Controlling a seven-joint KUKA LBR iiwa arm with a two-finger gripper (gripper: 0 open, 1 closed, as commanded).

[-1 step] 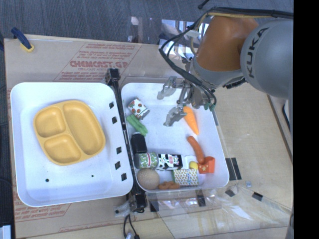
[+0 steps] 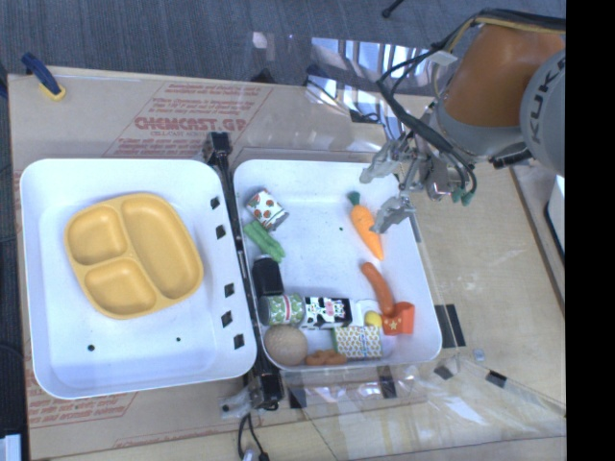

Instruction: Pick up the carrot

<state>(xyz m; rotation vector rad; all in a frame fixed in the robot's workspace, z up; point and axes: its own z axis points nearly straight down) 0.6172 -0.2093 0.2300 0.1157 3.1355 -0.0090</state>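
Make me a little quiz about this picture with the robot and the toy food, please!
1. True or false: the small orange carrot with a green top lies in the right white bin.
2. What sits in the left white bin: A) yellow divided plastic plate, B) a blue cup, C) a red ball?
3. Fill in: the two-finger metal gripper hovers beside the ____.

Key: 1 true. 2 A. 3 carrot.
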